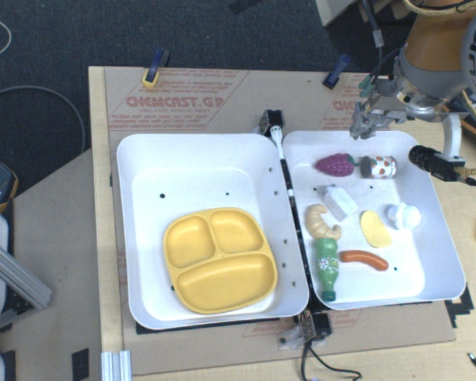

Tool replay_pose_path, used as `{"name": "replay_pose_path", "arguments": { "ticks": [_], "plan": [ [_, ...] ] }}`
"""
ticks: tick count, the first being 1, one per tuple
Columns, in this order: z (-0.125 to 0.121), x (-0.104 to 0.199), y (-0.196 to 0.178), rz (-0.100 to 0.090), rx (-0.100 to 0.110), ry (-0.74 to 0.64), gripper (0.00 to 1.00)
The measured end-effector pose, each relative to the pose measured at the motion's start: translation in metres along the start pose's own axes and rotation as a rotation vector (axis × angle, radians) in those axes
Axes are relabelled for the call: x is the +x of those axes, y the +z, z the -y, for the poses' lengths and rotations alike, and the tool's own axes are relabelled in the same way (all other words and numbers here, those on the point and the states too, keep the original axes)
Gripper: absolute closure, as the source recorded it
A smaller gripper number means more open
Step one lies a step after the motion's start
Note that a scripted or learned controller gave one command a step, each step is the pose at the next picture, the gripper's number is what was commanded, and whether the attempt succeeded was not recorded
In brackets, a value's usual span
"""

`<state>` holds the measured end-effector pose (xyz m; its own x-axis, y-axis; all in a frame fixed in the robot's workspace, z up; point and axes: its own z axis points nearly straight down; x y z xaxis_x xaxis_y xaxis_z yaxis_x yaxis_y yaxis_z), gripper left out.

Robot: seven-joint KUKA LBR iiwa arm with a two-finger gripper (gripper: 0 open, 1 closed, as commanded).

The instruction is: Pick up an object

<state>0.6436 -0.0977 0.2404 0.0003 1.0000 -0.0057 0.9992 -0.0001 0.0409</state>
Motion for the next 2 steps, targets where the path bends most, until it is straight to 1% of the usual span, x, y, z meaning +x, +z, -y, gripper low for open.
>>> {"name": "replay_pose_path", "arguments": {
  "ticks": [2],
  "plan": [
    [-0.002, 0.000, -0.021, 0.002, -0.007, -0.002, 1.00]
  ]
}}
